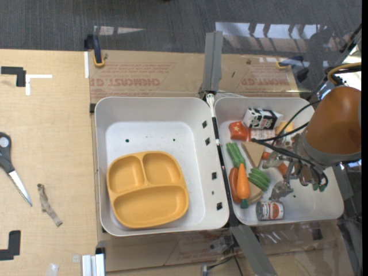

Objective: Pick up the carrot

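The carrot (242, 180) is orange and tapered, and lies lengthwise near the left wall of the right bin (330, 209). A reddish-orange piece (233, 184) lies against its left side, and a green vegetable (259, 179) touches its right side. My gripper (278, 176) hangs low over the middle of the right bin, a short way right of the carrot and apart from it. Cables and the wrist body hide part of it. Above it is the arm's orange band (339, 119).
The left bin (149, 117) holds a yellow divided plate (148, 187). The right bin also holds a long green pod (234, 153), a red item (238, 130), a black-and-white carton (260, 119), a tan wedge (253, 153) and a small can (269, 210). Scissors (11, 171) lie on the bench at far left.
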`<state>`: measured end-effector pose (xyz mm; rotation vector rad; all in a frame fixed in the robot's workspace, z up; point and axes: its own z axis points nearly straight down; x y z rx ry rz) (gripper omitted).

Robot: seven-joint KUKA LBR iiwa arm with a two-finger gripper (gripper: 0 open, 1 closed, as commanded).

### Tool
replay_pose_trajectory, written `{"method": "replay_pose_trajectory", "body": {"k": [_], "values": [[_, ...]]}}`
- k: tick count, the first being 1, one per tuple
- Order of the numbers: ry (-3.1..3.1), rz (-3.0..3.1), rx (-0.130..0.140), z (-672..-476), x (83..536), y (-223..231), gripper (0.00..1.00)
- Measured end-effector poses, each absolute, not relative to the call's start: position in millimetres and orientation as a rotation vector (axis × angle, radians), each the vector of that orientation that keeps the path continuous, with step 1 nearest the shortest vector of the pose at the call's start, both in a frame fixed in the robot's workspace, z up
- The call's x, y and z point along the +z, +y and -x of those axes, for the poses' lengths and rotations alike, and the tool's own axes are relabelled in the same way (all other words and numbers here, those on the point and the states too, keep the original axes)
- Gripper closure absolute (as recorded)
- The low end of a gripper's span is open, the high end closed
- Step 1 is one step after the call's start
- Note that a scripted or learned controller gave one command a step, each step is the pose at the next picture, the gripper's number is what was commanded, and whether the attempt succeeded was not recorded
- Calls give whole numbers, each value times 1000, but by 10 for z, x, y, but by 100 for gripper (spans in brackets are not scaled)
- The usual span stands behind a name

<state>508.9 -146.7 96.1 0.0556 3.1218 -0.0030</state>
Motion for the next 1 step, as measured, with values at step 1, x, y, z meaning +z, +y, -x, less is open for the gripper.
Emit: {"method": "replay_pose_trajectory", "body": {"k": [1], "values": [[2995,-940,-1,-5257,923,-953,0]]}}
